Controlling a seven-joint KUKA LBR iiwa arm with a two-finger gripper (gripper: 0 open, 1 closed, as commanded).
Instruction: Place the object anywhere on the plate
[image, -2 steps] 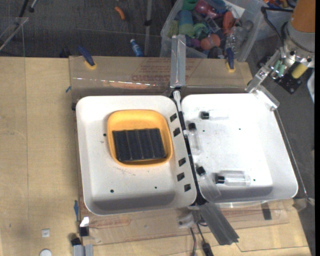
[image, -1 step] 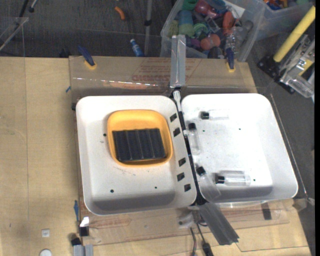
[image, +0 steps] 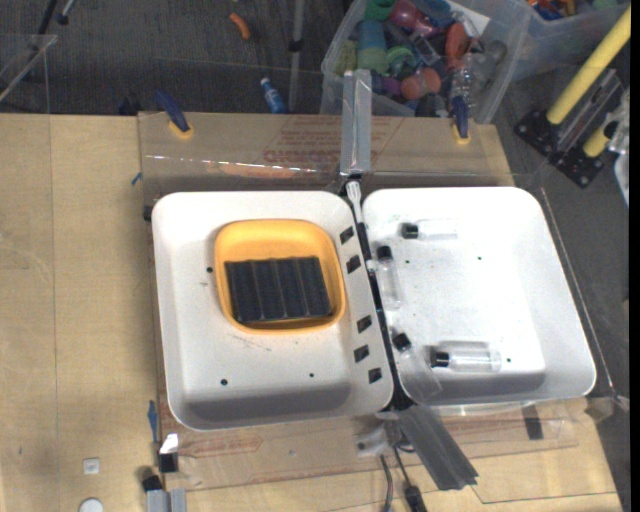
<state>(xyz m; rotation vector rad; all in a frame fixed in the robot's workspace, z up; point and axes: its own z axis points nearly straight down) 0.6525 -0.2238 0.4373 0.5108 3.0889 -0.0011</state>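
An orange-yellow square plate (image: 272, 233) lies in the left white bin (image: 185, 330), toward its back. A black ridged rectangular object (image: 277, 288) rests flat on the plate and covers most of its middle and front. The object lies inside the plate's rim, its ridges running front to back.
The right white bin (image: 510, 290) holds three clear vials with black caps: one at the back left (image: 427, 231), one at the front (image: 465, 357), one along the divider (image: 385, 277). A metal divider strip (image: 370, 300) with black clips separates the bins. A crate of colourful toys (image: 420, 45) stands behind the bench.
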